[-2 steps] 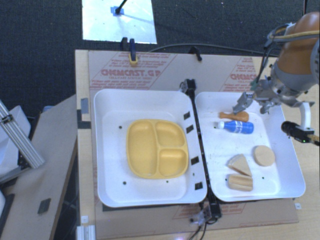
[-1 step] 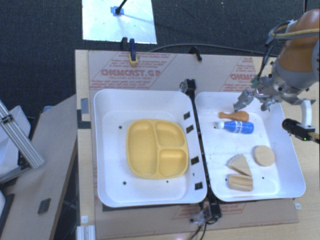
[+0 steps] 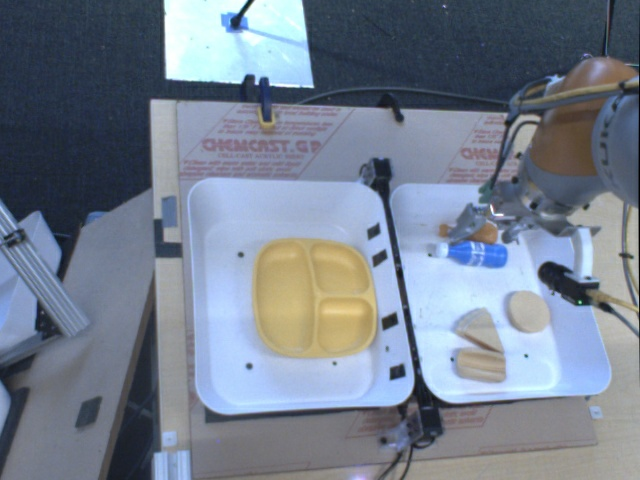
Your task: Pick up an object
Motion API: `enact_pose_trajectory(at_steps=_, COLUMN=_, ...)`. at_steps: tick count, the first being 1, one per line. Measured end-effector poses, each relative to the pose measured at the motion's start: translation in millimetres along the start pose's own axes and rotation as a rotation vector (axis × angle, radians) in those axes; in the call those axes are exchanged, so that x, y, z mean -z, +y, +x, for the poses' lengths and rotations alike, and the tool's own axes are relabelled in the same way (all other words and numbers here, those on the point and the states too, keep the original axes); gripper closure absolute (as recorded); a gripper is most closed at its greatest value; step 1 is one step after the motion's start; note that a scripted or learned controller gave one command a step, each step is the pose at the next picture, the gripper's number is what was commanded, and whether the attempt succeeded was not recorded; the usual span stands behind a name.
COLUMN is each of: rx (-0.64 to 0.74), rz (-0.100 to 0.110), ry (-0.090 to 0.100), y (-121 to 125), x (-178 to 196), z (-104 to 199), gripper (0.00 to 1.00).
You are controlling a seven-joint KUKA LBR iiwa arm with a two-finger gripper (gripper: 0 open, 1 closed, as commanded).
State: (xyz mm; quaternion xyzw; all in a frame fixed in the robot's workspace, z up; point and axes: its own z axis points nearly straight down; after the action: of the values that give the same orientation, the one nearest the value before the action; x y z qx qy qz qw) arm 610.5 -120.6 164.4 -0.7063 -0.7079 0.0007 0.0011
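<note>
1. two white bins side by side on a bench (image 3: 170, 268), dark carpet behind.
2. left bin (image 3: 220, 368): yellow divided plate (image 3: 312, 296) near its middle.
3. right bin (image 3: 585, 368): blue bottle (image 3: 477, 255) on its side, orange object (image 3: 485, 233) just behind it, round biscuit (image 3: 528, 312), tan wedge (image 3: 480, 326), bread-like roll (image 3: 480, 365).
4. gripper (image 3: 492, 221) low over bottle and orange object; cannot tell whether open or closed.

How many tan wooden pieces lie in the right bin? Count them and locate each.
3: a round disc near the right wall, a wedge left of it, and a log-shaped block just below the wedge. The gripper may hide more.
</note>
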Motion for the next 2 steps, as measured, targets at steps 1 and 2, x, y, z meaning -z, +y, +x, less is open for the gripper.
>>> enact_pose_trajectory(at_steps=1, rx=0.0, rz=-0.009, ry=-0.003, y=-4, x=-55, z=-5, gripper=0.0)
enact_pose_trajectory(at_steps=2, rx=0.0, rz=-0.032, ry=-0.014, y=5, x=-68, z=-10, gripper=0.0)
